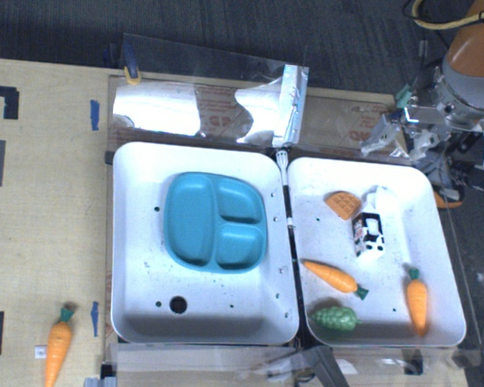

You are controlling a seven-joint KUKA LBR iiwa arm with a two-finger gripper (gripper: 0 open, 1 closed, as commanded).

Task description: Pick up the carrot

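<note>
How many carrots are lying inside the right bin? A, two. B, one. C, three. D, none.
A: the right bin holds two, one carrot near its middle and another carrot by its right wall; a third carrot lies outside on the bench.

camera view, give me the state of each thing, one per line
gripper: above the right bin's back rim, holding nothing
carrot in the middle of the right bin: lying flat, untouched
carrot by the right wall: lying flat, leaves toward the back
carrot on the bench: lying outside the bins
toy cow: lying on the bin floor
blue divided plate: flat in the left bin
green vegetable: resting at the front
</note>
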